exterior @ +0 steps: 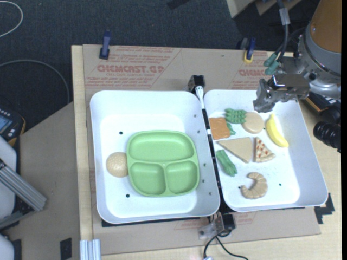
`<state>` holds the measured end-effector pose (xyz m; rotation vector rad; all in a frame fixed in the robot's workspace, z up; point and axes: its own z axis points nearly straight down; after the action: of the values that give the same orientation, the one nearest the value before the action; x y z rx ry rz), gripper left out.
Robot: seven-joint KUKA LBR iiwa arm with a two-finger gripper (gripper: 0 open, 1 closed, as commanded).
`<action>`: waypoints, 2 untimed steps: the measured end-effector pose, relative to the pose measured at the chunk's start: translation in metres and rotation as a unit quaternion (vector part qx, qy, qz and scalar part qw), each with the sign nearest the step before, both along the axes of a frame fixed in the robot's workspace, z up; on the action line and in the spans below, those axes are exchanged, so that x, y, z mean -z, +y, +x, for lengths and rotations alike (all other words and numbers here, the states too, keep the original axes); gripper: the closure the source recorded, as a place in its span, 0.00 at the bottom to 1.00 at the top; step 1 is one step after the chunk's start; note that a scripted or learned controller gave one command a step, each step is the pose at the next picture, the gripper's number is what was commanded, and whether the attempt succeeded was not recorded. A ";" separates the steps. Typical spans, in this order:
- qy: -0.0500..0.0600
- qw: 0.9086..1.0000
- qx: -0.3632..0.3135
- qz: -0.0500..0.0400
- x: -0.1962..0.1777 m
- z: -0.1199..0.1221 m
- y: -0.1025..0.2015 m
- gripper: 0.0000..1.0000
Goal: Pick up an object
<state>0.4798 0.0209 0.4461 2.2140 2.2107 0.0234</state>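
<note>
Two "CHEMCAST" prints (130,68) on board (87,91)

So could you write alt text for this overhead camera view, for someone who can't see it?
A robot gripper hangs over the back of the right bin, which holds toy foods: a banana, a croissant, a pizza slice and others. The left bin holds a green tray with a round bun beside it.

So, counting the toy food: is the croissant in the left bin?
No, the tan toy croissant lies in the right white bin.
</note>
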 end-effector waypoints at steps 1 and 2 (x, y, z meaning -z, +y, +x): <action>0.014 1.000 0.002 -0.002 0.131 0.049 -0.047 1.00; 0.016 1.000 -0.004 0.001 0.192 -0.004 0.021 1.00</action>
<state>0.4758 0.0414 0.2544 2.2221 2.2360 -0.0109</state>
